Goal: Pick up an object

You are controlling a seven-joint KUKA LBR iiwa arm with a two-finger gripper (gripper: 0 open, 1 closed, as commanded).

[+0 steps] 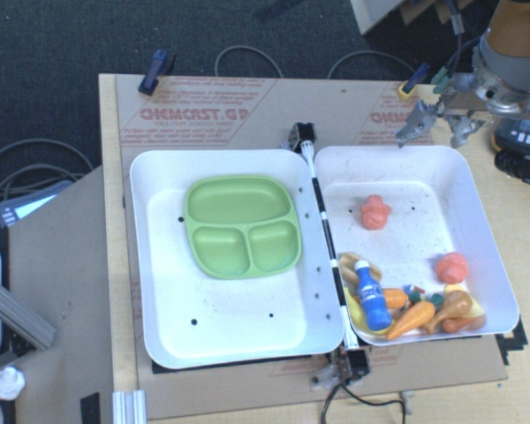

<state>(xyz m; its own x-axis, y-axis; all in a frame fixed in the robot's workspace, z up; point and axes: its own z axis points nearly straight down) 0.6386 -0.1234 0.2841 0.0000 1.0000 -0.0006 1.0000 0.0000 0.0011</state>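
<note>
Hand (437, 126) hangs above the far edge of the right bin (477, 193), fingers spread apart with nothing between them. Candidate objects all lie in the right bin: a pink toy (374, 212) near its middle, a second pink piece (452, 268) by the right wall, and a heap in the near corner with a blue bottle (371, 297) and an orange carrot (409, 318). Left bin (159, 307) holds a green divided plate (244, 226). Both bins sit on the tabletop (124, 237).
</note>
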